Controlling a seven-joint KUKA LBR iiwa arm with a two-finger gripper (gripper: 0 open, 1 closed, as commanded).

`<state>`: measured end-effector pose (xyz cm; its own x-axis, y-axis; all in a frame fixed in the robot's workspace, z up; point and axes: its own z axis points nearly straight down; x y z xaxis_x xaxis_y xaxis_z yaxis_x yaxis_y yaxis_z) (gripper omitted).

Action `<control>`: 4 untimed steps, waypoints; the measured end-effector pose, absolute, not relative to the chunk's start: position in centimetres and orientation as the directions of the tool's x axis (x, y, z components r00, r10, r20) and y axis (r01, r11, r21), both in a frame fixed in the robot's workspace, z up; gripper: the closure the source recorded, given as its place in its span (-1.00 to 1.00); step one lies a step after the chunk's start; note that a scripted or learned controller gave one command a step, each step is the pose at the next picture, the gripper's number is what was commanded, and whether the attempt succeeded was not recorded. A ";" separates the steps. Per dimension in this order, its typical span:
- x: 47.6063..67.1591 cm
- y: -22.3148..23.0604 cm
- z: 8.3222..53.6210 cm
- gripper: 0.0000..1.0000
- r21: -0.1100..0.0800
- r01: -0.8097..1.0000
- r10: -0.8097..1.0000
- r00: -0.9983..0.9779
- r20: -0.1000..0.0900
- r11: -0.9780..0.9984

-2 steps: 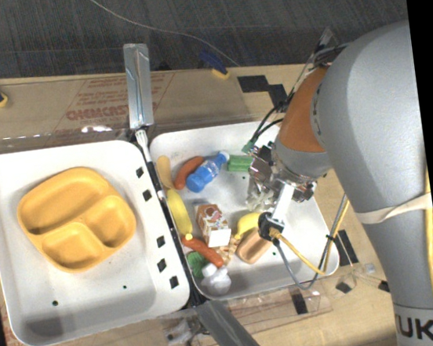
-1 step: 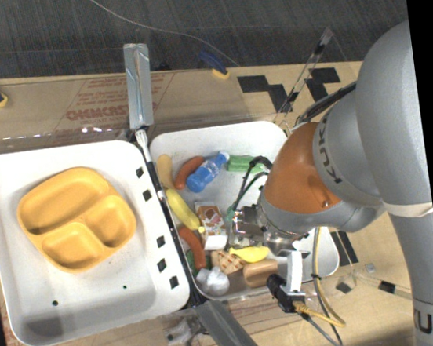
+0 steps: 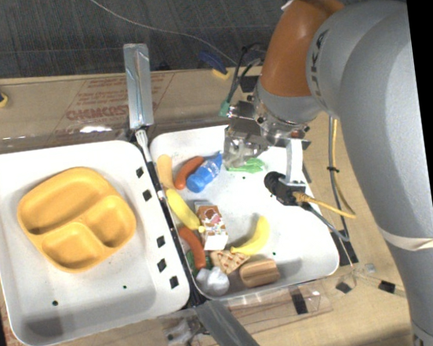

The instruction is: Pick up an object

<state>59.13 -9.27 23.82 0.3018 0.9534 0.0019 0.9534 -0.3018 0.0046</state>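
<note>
My gripper (image 3: 239, 156) hangs low over the back of the right bin (image 3: 303, 232). Right beneath and beside it lies a flat green object (image 3: 253, 166), partly covered by the gripper. A blue bottle (image 3: 203, 174) and a red sausage (image 3: 188, 169) lie just to its left. Further forward in that bin are a yellow banana (image 3: 254, 237), a small printed box (image 3: 210, 218), a brown block (image 3: 259, 272), a waffle piece (image 3: 226, 260) and a silvery object (image 3: 212, 281). Nothing is visibly held.
The left bin (image 3: 29, 311) holds a yellow divided tray (image 3: 76, 218). Along the right bin's left wall lie a long yellow piece (image 3: 174, 201) and a red one (image 3: 193, 246). A black cable connector (image 3: 279, 186) hangs off the wrist over the right bin.
</note>
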 end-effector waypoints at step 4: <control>47.7 -19.3 37.4 1.00 0.001 0.700 0.700 0.714 -0.001 -0.714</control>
